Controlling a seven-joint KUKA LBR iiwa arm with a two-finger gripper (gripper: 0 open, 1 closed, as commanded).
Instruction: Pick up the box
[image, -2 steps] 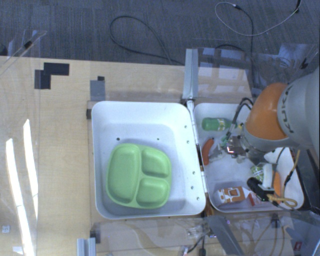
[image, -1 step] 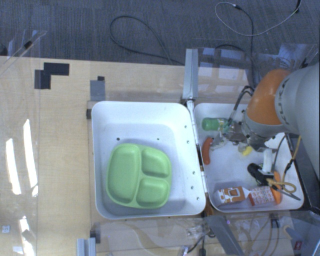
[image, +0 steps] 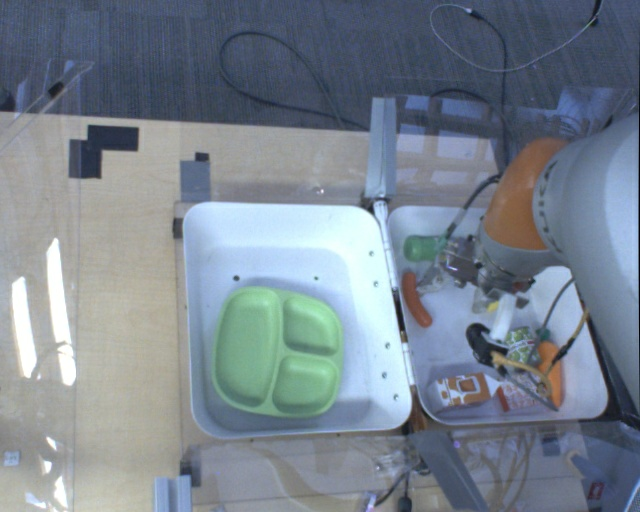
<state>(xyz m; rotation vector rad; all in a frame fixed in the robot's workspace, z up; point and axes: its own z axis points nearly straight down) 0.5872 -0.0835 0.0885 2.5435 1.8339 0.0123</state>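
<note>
The box (image: 463, 391) is a small brown and white carton lying flat near the front edge of the right bin (image: 590, 400). My gripper (image: 453, 264) hangs over the back half of that bin, well behind the box and apart from it. It sits right beside a green bottle-like item (image: 424, 246). The grey wrist and orange band (image: 518, 205) hide the bin's far right corner.
A red sausage (image: 417, 300) lies by the right bin's left wall. An orange carrot (image: 552, 372), a green-printed packet (image: 520, 343) and a red and white packet (image: 522, 399) crowd the box's right side. A green divided plate (image: 278, 351) lies in the left bin (image: 270, 232).
</note>
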